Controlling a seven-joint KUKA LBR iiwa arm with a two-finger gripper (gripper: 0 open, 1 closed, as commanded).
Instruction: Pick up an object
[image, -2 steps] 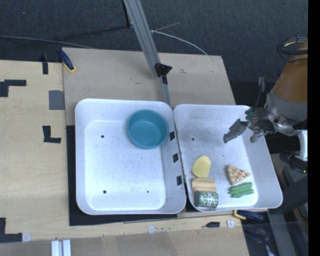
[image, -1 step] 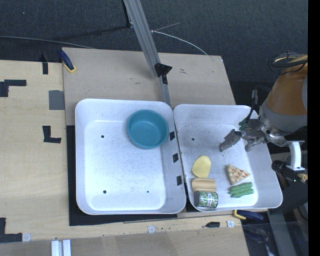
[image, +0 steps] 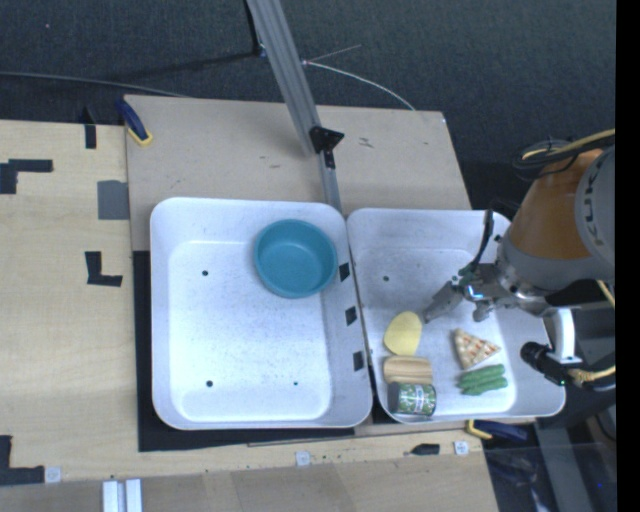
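1. The tabletop (image: 60, 300) – pale wood with dark tape marks – spreads out well to the left of the hand and carries both bins.
2. The left bin (image: 190, 330), white and shallow, lies well away from the hand, across the divide between the bins.
3. The right bin (image: 400, 250) is the one the hand hangs over; its bare floor stretches up and left of the hand.
4. The arm (image: 555, 225), grey with an orange band, comes in from the right edge and ends at the hand.
5. A blue bowl (image: 295, 258) sits upright in the upper right part of the left bin, far left of the hand and a little higher in the view.
6. The hand (image: 450, 298) is low over the middle of the right bin, with one dark finger (image: 437, 303) slanting down to the left; nothing shows between the fingers, and whether they stand apart or together cannot be told from here.
7. A yellow rounded piece (image: 404, 333) lies just below and left of the hand, close to that finger's tip.
8. A pizza slice toy (image: 474, 349) lies just below the hand, slightly right.
9. A tan block (image: 408, 369) sits below the yellow piece, touching it.
10. A green can (image: 412, 399) on its side lies below the block, by the bin's near rim.
11. A green bean pod (image: 482, 380) lies under the pizza slice, farthest down and right of the hand.
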